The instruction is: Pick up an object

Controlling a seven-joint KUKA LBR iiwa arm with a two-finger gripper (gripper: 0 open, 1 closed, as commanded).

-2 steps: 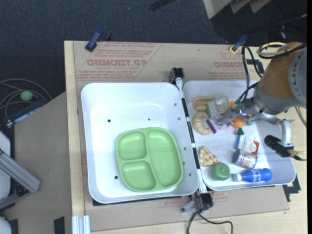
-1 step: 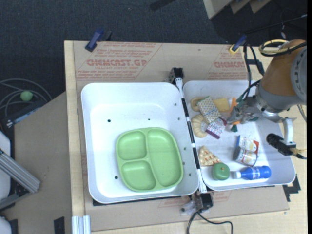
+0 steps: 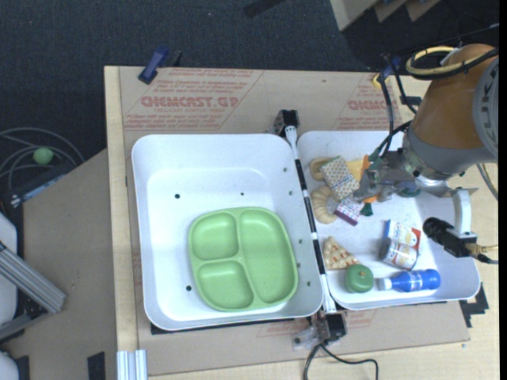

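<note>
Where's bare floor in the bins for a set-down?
Left bin: bare strip behind the green divided plate, and its left edge. Right bin: crowded; small gap between the hand and the blue bottle.

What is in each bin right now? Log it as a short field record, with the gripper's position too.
left bin: holds a green divided plate, three compartments, lying flat
right bin: holds a cluster of small items
near front edge: blue bottle on its side, green round object beside it
middle: small can, pizza-slice toy
near divider: checkered packet, purple packet
gripper: low over the right bin's back part, beside the checkered packet
grasp state: cannot tell from this view
</note>
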